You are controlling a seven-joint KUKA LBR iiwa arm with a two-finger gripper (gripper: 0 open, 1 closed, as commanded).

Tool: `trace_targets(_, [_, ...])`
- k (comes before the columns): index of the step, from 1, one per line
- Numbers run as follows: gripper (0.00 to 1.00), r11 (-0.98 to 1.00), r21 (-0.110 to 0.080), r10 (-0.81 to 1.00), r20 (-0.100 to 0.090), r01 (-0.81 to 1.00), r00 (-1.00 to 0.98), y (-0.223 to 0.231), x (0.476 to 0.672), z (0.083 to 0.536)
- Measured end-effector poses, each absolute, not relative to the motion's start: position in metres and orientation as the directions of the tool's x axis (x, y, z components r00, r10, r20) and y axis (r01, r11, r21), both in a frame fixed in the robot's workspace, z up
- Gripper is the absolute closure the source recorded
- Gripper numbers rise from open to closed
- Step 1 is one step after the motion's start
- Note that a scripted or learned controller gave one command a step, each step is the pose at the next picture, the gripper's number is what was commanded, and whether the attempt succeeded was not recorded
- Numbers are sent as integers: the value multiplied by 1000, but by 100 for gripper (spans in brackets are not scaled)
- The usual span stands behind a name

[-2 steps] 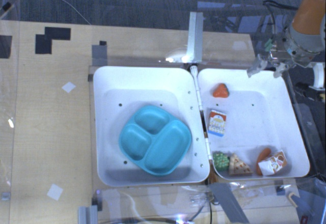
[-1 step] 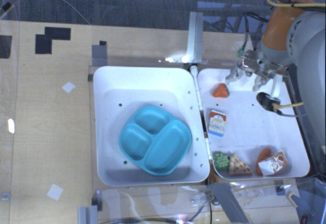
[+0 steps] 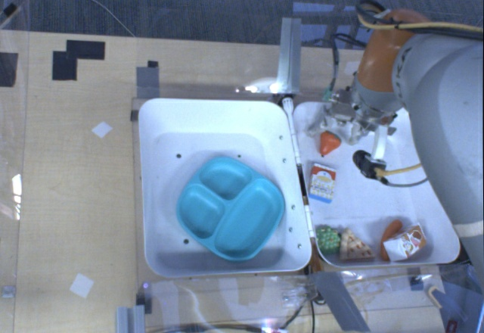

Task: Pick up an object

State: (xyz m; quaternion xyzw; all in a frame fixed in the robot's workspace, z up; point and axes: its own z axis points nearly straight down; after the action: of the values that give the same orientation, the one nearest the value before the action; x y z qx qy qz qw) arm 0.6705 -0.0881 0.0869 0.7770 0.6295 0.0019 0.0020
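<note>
Pale wood surface (image 3: 76, 188), two bins; end effector (image 3: 349, 118) over right bin (image 3: 393, 206), orange piece (image 3: 329, 144) just below-left; finger state cannot be told.

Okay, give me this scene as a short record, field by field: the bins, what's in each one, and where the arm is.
left bin: holds a blue divided plate
right bin: holds small items
far end of right bin: orange piece, just below the gripper
middle of right bin: small red and white carton
near end of right bin: green item, pizza-like slice, sausage-like item, small packet
arm: reaches in from the right, over the right bin's far end
grasp: cannot tell
</note>
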Motion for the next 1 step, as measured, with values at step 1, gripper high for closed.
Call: trace_targets(1, [0, -11, 4, 1000, 0, 1000, 11, -86, 611, 120])
